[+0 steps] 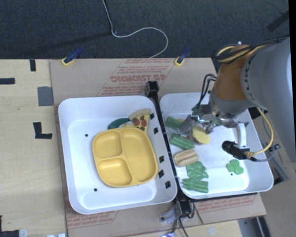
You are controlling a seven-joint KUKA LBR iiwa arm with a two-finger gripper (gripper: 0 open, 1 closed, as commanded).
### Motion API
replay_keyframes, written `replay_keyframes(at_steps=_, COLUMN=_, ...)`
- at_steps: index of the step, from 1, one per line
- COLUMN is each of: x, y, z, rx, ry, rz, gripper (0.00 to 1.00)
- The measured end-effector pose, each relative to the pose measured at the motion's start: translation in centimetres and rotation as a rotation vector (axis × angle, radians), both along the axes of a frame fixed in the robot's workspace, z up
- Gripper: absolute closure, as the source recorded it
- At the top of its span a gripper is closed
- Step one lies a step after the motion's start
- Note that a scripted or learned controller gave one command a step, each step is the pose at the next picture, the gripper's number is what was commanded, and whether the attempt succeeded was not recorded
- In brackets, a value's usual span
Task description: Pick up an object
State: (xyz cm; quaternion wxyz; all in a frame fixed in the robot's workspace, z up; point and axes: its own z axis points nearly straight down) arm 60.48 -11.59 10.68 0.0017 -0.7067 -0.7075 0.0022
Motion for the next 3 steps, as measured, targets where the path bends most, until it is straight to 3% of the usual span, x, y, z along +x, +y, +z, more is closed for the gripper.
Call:
replay_keyframes(at_steps=1, x=0.3, y=0.1, z=-1.9, rx=0.002, ry=-0.012, rz=-0.001, gripper=0.00)
replay_keyframes(at_steps=2, x=0.4, y=0.2, z=-0.8, rx=0.001, ry=-0.015, rz=0.001, gripper=1.00)
replay_keyframes(at_steps=3, x=-0.6, y=0.3, z=4.3, rx=0.001, ry=-0.007, rz=0.000, gripper=1.00)
